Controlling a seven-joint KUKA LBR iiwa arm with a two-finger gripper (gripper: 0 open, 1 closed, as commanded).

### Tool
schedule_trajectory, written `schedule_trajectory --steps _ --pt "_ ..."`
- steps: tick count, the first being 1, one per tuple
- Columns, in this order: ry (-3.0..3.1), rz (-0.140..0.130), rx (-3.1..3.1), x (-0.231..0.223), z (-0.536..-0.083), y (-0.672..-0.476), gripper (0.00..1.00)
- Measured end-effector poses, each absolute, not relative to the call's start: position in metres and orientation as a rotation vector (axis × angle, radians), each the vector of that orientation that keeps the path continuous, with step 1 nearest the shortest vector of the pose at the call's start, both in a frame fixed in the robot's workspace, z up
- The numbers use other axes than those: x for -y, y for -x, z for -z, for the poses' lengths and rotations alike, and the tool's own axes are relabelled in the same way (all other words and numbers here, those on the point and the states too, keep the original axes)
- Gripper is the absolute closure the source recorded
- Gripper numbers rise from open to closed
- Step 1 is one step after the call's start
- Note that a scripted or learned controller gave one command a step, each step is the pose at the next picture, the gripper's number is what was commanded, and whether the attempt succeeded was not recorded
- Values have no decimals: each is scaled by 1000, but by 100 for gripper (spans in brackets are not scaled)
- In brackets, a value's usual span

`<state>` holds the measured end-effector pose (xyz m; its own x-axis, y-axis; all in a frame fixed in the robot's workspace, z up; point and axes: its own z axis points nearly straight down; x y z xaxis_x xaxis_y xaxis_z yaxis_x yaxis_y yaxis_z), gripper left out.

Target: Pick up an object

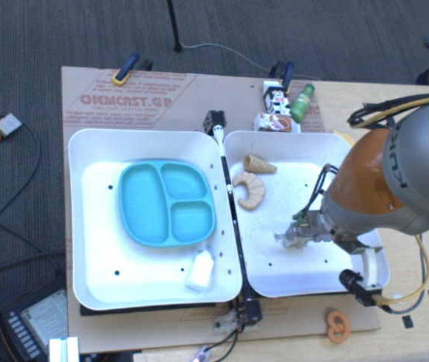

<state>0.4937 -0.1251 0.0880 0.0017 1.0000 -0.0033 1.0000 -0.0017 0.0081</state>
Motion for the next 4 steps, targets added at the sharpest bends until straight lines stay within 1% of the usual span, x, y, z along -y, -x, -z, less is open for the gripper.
schedule_trajectory --steps 1,2,3,4 --pt "-2218 -3 -2223 46 -185 -578 100" --pt "-2221 2 -2224 -16 -184 -499 100" --pt "-2222 3 -2221 20 -184 -483 100" --pt "-2222 2 -2223 28 -184 -493 100"
